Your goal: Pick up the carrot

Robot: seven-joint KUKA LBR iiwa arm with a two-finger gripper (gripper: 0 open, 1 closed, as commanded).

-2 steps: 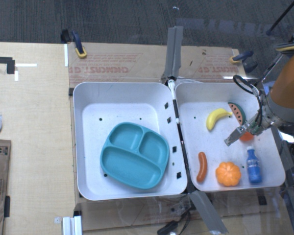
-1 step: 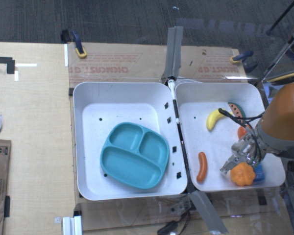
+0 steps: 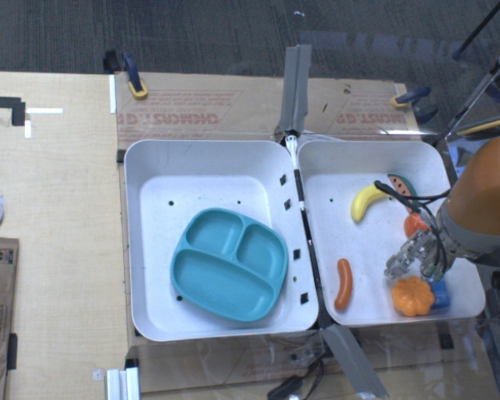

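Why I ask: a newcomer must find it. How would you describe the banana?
Start at the white bin on the view's right. In its far half lies the banana, a short curved piece. It alone is yellow; its neighbours are orange, red or blue.

We see an evenly and brightly lit scene, the light soft and diffuse from above. The white bins point(image 3: 142, 248) look slightly overexposed, with faint shadows under their near rims. The claw point(image 3: 417, 257) is blurred. The dark floor beyond the counter point(image 3: 50, 157) looks grainy.
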